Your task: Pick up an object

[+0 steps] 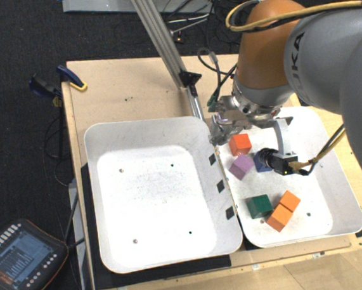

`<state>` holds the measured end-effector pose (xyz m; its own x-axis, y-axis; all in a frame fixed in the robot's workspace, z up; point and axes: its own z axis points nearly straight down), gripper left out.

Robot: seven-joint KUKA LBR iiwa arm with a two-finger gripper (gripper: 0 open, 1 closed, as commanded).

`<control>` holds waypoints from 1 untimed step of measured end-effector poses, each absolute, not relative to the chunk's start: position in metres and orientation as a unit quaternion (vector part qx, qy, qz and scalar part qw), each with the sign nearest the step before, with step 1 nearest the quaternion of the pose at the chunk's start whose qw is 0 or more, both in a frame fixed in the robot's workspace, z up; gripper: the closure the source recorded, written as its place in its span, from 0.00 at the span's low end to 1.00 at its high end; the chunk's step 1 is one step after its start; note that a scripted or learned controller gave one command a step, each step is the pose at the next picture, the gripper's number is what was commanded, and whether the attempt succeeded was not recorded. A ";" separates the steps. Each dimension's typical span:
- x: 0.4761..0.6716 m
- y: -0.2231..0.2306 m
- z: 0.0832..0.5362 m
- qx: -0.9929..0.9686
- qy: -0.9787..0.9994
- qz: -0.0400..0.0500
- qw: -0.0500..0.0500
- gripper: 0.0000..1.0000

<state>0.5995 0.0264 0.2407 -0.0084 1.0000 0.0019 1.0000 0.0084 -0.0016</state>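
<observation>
Gripper (225, 127) hangs over the right bin's (341, 218) far-left corner, just beside the red cube (240, 144); finger state unclear. Off-centre, it risks nudging the cube into the purple block (241, 166).

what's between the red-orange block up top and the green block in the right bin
In the camera view, the purple block lies between the red-orange block and the green block, just below the red-orange one; bare white bin floor separates it from the green one.

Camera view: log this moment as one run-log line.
arm: over right bin | claw: at bin's upper left, beside red block | grasp: none seen | also in bin: purple block, green block, two orange blocks
</observation>
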 end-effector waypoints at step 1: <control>0.594 0.079 0.242 -0.704 -0.710 -0.001 0.001 1.00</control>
